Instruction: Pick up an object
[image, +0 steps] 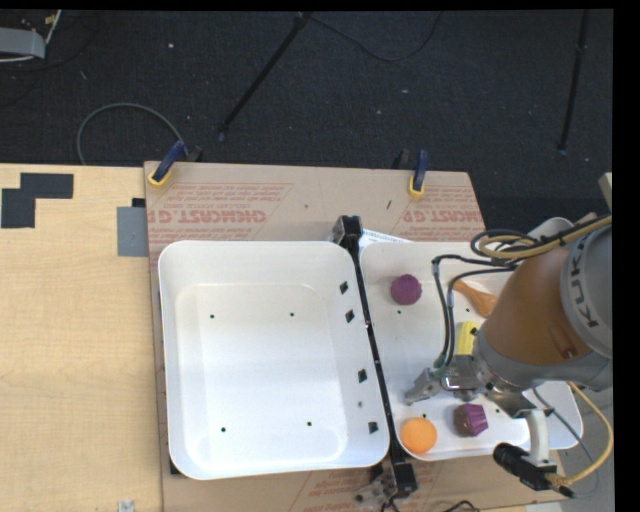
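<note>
Jaws parted, clasping nothing; gripper (446, 384) poised low over right bin (400, 250), lower right of frame. Approach step, apparently, with nothing grasped yet. Next: shift down-frame onto dark purple block (471, 418) just below, or orange ball (419, 435) beside it, then close. Underneath: pale wooden bench (70, 350), cardboard sheet (300, 205), left bin (170, 300).

Colours on the bench, quick rundown

Two white bins (200, 290), black divider strip (365, 330) between them. Purple ball (405, 290), orange ball (419, 436), dark purple chunk (471, 419), bit of yellow (465, 338) by the arm. Grey arm (590, 300) with an orange-brown band (530, 310). Brown cardboard (300, 205) with red lettering, pale wood bench (70, 350), yellow-and-blue clamps (418, 172), black floor (300, 90).
</note>
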